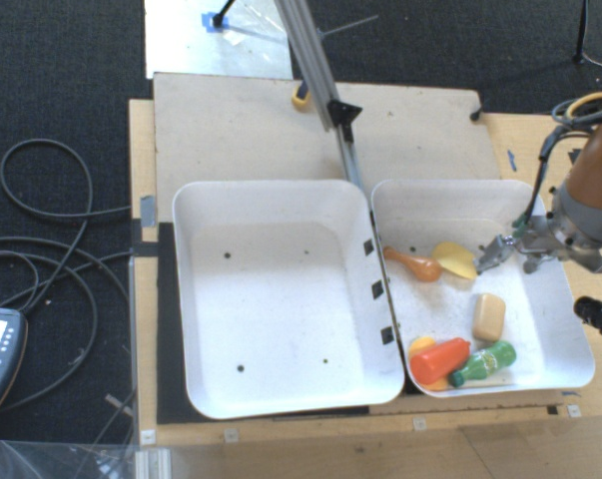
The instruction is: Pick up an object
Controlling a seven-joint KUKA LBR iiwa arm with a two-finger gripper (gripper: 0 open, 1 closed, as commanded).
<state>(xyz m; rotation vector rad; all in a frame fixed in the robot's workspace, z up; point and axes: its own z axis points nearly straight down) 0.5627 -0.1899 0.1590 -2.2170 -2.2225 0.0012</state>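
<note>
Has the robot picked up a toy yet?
Not yet. The gripper hovers in the right bin beside the yellow piece, holding nothing. The tan block, orange toy and green bottle all lie untouched. Grabbing and lifting remain.

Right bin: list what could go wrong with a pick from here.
The claw sits beside the yellow plastic spoon-like piece, which lies flat and may slip away. The red pepper-shaped toy and green plastic bottle crowd the white right bin's near wall, leaving little room.
</note>
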